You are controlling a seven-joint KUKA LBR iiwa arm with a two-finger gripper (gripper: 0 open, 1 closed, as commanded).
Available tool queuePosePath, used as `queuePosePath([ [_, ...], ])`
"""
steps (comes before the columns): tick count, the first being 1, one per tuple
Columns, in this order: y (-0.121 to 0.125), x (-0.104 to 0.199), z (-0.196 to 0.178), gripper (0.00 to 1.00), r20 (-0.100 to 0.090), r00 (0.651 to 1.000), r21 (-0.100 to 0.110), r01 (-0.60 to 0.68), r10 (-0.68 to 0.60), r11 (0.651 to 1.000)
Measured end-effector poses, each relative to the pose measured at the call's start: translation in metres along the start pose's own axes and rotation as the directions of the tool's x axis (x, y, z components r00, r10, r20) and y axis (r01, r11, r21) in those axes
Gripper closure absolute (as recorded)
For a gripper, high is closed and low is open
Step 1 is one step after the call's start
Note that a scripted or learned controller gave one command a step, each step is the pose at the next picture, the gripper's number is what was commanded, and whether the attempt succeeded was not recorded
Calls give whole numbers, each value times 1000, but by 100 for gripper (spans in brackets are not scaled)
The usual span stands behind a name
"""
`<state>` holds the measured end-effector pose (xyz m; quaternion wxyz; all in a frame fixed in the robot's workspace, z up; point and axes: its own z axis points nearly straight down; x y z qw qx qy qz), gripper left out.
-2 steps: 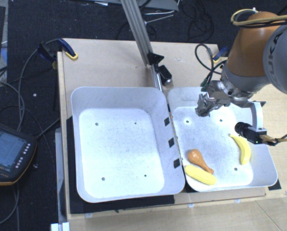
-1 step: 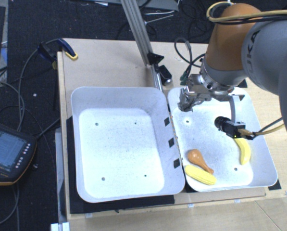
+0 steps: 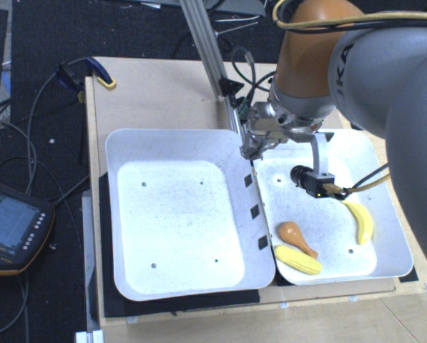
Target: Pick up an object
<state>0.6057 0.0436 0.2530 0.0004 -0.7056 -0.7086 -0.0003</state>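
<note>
Three pieces of toy food lie in the right bin point(image 3: 385, 263), all toward its front. A banana point(image 3: 362, 221), yellow and curved, lies near the right wall, running front to back. A pear-shaped piece point(image 3: 299, 236), orange-brown with a narrow neck, lies near the middle of the bin's front half. Just in front of it, close enough that the two may touch, lies a yellow corn cob point(image 3: 297, 260) with a bumpy skin, set at a slant near the front left corner.

The claw point(image 3: 259, 147) hangs at the end of the arm point(image 3: 320, 56), over the back left corner of the right bin, right by the wall shared with the left bin point(image 3: 127, 156). It is small and dark against the wrist, so I cannot tell how far it is open. It sits well apart from all three pieces.

Count: two white bins, one banana, one pear-shaped piece, one corn cob.
</note>
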Motion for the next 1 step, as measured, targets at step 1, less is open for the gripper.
queuePosePath([
  [1, 14, 52, 22, 100, 1, 1000, 2, -1, 1, 1000],
])
